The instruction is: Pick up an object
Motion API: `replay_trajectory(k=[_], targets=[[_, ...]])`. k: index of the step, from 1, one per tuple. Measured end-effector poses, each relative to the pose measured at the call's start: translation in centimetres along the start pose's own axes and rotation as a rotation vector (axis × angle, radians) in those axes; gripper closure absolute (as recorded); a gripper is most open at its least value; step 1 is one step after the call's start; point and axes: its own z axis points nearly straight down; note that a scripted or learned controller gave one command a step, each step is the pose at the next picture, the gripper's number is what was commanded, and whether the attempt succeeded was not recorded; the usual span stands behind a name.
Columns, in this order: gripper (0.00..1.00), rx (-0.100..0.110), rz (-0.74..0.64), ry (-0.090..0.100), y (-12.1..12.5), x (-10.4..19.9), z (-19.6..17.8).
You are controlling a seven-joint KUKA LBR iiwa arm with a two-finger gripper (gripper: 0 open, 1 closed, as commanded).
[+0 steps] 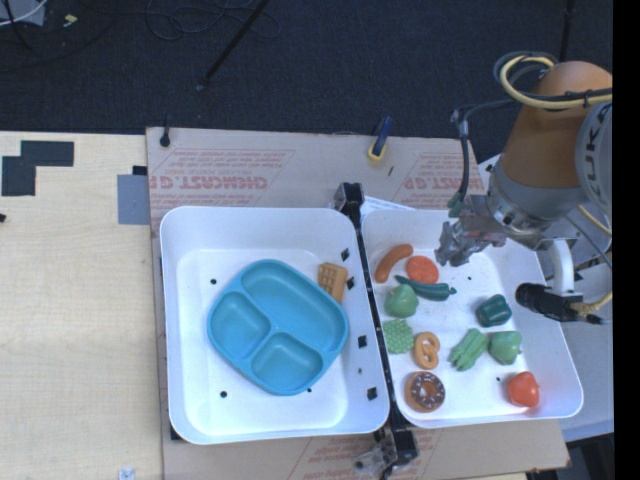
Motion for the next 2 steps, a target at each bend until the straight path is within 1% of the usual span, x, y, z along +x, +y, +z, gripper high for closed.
replay_trajectory(k=[1,2], targets=[[1.00,-0.001,-0.001,0.000,-2.0,5.0,0.2],[1.00,0.001,0.001,-0.001,-5.7,9.3,0.6]])
